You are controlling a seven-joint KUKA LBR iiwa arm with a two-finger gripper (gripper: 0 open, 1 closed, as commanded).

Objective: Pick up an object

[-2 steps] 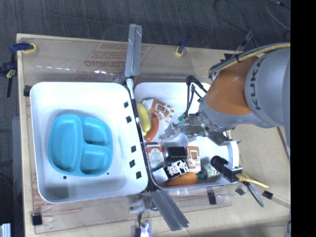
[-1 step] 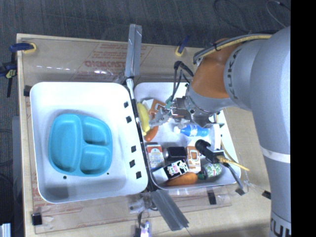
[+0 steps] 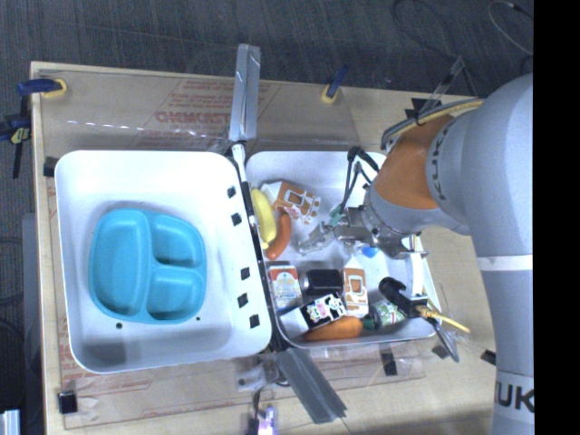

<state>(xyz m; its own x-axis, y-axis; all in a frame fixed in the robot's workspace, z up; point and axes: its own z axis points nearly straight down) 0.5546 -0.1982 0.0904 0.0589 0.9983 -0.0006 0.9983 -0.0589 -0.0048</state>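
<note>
The right bin [image 3: 308, 166] holds a jumble of small items. A yellow banana [image 3: 262, 214] and a reddish sausage-shaped piece [image 3: 280, 234] lie along its left wall. A printed orange-and-white packet [image 3: 299, 201] lies beside them. My gripper [image 3: 324, 232] hangs low over the middle of this bin, just right of the packet and sausage, above a crumpled clear wrapper [image 3: 313, 238]. The orange-banded wrist [image 3: 406, 175] reaches in from the right. Whether anything is held is hidden from this angle.
Along the right bin's front lie a small carton [image 3: 284, 286], a black block [image 3: 322, 281], an orange-labelled box [image 3: 354, 290], a black-and-white item [image 3: 323, 311], a carrot [image 3: 332, 329] and a green bottle [image 3: 390, 314]. The left bin [image 3: 82, 175] holds a blue divided tray [image 3: 145, 261].
</note>
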